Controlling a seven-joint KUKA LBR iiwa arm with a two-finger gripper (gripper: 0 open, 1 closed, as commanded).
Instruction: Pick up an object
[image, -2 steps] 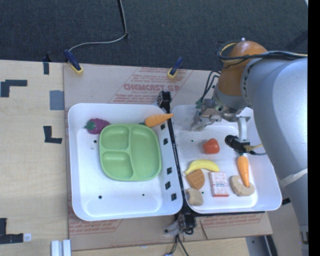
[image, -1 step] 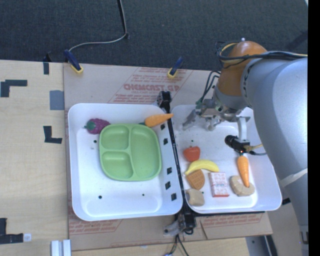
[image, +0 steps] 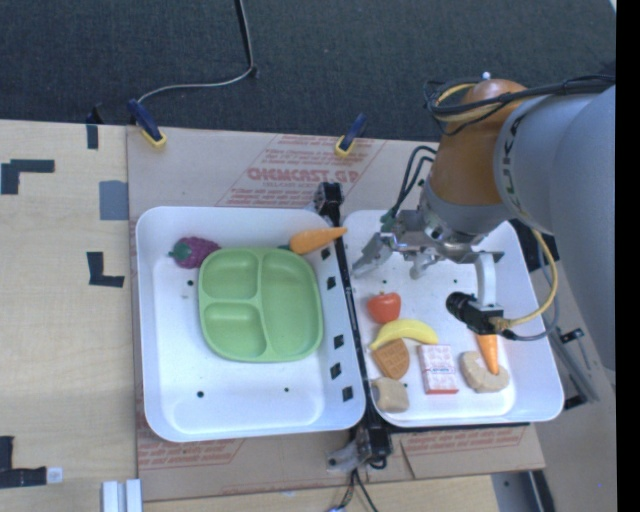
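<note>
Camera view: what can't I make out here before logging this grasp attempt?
- Gripper: small and grey against the white right bin; whether the jaws are open or shut is unclear.
- Arm: cut off by the right edge.
- Small box: print too small to read.
- Purple item by the green tray: blurred, identity uncertain.

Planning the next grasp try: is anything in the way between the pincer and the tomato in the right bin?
Nothing visible. The pincer hangs above bare bin floor, and the tomato lies just below it in the view, with the banana on its far side.
</note>
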